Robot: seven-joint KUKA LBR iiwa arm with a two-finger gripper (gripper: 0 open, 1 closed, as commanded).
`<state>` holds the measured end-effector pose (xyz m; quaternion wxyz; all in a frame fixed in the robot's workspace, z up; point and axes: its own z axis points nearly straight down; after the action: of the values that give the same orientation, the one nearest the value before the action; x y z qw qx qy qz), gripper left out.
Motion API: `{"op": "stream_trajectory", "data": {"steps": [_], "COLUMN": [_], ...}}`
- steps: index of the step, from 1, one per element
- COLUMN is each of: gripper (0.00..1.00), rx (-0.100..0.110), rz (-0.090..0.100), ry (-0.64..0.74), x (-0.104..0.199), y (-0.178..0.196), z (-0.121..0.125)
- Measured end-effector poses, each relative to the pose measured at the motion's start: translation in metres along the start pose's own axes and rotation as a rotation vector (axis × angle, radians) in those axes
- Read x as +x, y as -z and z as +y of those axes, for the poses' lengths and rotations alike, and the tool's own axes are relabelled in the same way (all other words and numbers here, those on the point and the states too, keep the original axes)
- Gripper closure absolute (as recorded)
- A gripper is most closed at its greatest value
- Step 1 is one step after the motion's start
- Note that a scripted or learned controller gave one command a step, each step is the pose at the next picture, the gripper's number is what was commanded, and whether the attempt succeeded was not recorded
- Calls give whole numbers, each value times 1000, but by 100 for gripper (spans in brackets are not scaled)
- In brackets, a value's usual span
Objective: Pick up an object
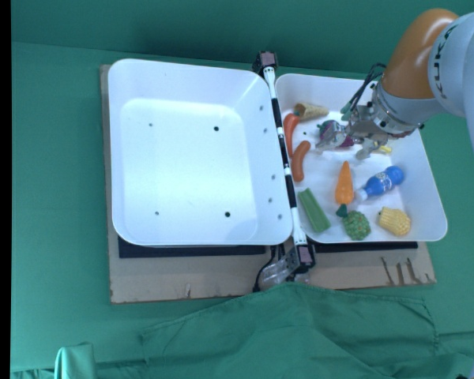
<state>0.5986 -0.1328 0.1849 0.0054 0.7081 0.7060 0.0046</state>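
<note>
A: What is the biggest thing here?
B: The green worktop [63, 172]. It fills the frame. A brown board [142, 287] lies on it, under two white bins.

A: Where are the bins?
B: The left bin [142, 77] sits in the middle of the frame. The right bin [430, 204] is just beside it, toward the right. A thin white bar [280, 148] runs between them.

A: And the robot?
B: The grey arm [458, 61] comes in from the upper right, with an orange band [415, 42] on it. Its tool [355, 136] hangs low over the upper part of the right bin. One cannot tell if the tool is open or closed, or if it grips anything.

A: What toys lie in that bin?
B: A green stick [313, 210] lies near the bottom left of it. A blue bottle [381, 183] lies to the right, tilted. An orange carrot [344, 184] is just left of the bottle. A red sausage [300, 160] and an orange-red chili [289, 131] lie by the bar. A yellow corn [394, 221] and a bumpy green toy [355, 225] sit at the bottom. A small cone [311, 110] lies at the top. A purple and grey toy [332, 135] lies right by the tool.
</note>
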Motion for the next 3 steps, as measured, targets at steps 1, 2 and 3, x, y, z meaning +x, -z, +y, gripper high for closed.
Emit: {"op": "stream_trajectory", "data": {"steps": [1,2,3], "gripper": [100,0,100], "rx": [-10,-9,-16], "rz": [-4,-3,-5], "ry": [-2,-3,-6], "x": [-1,-1,-2], "y": [14,14,27], "z": [2,1,3]}}
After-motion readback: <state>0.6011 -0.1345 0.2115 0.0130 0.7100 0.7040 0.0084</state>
